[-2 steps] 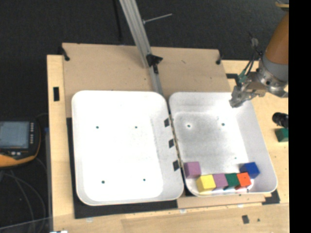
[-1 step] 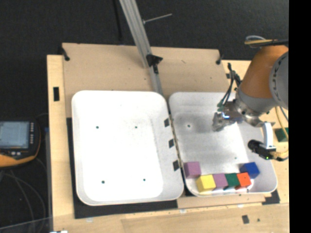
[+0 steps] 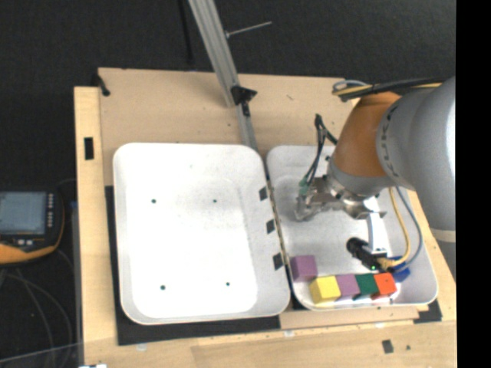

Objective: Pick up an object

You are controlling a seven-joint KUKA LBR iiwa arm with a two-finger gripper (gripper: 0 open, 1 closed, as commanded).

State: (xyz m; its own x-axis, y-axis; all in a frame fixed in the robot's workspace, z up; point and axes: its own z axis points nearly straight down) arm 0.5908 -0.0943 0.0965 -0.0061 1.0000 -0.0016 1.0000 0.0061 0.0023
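Take the right bin as the anchor. Touching its left wall sits the left bin, the two side by side on the bench. Inside the right bin, along its near edge, runs a row of blocks, packed side by side; one more block lies just behind that row's left end, near the left wall. Above the bin's middle hangs the gripper, the arm reaching over the bin's right side.
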